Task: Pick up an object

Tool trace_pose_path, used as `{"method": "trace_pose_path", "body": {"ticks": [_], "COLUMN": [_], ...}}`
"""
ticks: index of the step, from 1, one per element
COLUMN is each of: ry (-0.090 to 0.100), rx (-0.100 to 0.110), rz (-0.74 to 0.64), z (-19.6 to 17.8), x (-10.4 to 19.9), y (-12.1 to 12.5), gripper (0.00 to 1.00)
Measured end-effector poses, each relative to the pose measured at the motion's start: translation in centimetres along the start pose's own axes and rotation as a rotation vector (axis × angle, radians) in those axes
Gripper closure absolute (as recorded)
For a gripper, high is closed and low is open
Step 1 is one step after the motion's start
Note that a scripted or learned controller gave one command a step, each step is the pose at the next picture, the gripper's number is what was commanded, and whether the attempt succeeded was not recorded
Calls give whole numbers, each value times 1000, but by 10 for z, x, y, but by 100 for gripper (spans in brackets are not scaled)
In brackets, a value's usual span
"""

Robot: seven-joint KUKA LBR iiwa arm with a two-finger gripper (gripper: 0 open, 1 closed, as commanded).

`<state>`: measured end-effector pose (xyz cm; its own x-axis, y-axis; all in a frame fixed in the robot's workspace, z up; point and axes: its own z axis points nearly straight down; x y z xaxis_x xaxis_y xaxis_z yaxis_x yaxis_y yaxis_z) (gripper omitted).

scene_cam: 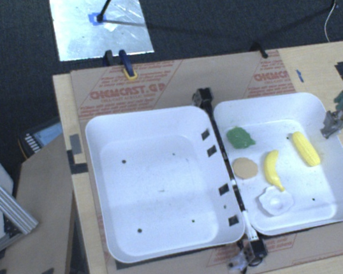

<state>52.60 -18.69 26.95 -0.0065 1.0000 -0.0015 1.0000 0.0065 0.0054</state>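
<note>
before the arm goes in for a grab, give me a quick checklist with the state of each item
1. Something to pick in the right bin: ok. It holds a banana, a yellow corn-like piece, a green piece, a tan disc and a white piece.
2. Nearest target free of neighbours: ok, the yellow corn-like piece lies apart from the rest.
3. Banana free of neighbours: not ok, its lower end meets the white piece.
4. Gripper over a target: not ok, it sits at the bin's right rim.
5. Gripper open or shut: cannot tell.
6. Gripper carrying nothing: cannot tell.
</note>
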Motion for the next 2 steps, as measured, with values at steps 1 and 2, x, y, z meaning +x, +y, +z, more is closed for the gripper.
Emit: {"method": "trace_pose_path", "body": {"ticks": [1,2], "ry": [1,4], "rx": [1,2], "rz": [-3,-5], "z": [12,-16], "x": [53,145], "y": [52,34], "gripper": [100,100]}}
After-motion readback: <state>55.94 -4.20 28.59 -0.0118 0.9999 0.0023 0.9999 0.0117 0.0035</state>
